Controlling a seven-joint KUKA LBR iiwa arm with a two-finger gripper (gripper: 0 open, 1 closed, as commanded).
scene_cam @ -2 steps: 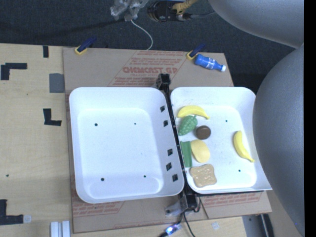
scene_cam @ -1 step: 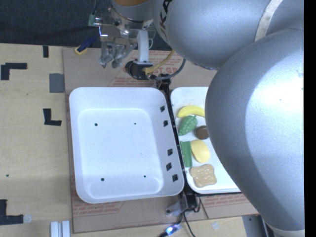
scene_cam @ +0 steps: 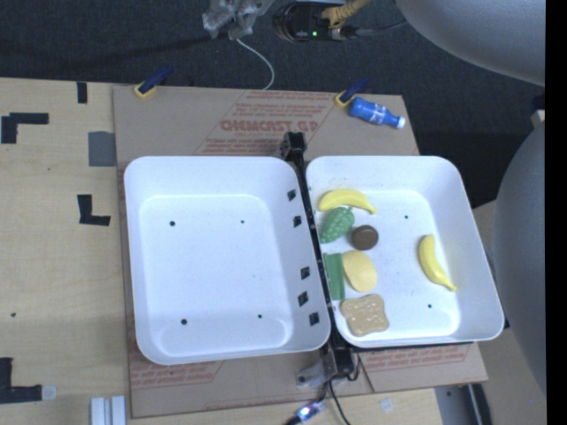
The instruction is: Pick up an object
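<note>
Toys clustered at right bin's [scene_cam: 443,180] left wall: green piece [scene_cam: 336,225], banana [scene_cam: 345,201], brown ball [scene_cam: 364,236], yellow lump [scene_cam: 359,270], cracker [scene_cam: 365,314]; second banana [scene_cam: 435,261] apart. Tight packing risks slipped grasp. End effector state: cannot tell.

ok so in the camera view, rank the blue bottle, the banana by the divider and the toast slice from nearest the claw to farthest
Measured from the claw, at the top of the camera view:
1. blue bottle, on the cardboard beyond the right bin.
2. banana by the divider, at the far end of the right bin.
3. toast slice, at the near end of the right bin.
</note>
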